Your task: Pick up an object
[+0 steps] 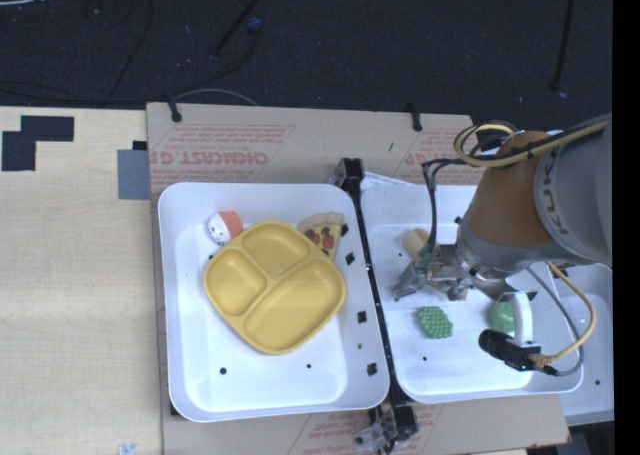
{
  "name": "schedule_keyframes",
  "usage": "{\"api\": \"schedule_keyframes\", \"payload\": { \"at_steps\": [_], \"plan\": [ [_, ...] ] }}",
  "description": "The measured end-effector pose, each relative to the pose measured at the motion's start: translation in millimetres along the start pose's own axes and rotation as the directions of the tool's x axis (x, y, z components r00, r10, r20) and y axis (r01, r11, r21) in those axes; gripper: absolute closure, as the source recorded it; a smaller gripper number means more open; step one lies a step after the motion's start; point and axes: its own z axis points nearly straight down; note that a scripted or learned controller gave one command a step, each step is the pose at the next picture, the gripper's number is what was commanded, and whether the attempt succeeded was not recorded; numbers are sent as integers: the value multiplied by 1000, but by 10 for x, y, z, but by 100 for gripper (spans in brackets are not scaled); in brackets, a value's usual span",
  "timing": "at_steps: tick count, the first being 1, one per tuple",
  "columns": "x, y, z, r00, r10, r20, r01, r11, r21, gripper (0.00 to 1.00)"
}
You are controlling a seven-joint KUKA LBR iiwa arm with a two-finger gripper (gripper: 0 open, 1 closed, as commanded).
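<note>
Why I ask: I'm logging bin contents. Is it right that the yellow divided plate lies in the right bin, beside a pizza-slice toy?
Not quite. The camera view shows the yellow divided plate in the left bin, beside the pizza-slice toy.

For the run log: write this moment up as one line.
arm: over right bin | gripper: low, near green bumpy object, nothing seen held | left bin: yellow divided plate, pizza-slice toy

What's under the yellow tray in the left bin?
The pizza-slice toy pokes out from behind the yellow tray's far edge, and an orange-and-white toy sits beside its far-left corner. The tray covers the left bin floor beneath it, so anything there is hidden.
</note>
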Motion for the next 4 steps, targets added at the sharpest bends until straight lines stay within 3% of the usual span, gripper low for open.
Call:
{"api": "schedule_keyframes", "payload": {
  "at_steps": [1,2,4],
  "plan": [
    [8,-6,233,1000,0,1,0,1000,-3,0],
    [-5,-4,114,1000,5,1,-5,1000,-5,100],
    [-32,53,-950,1000,-2,2,2,1000,-12,100]
  ]
}}
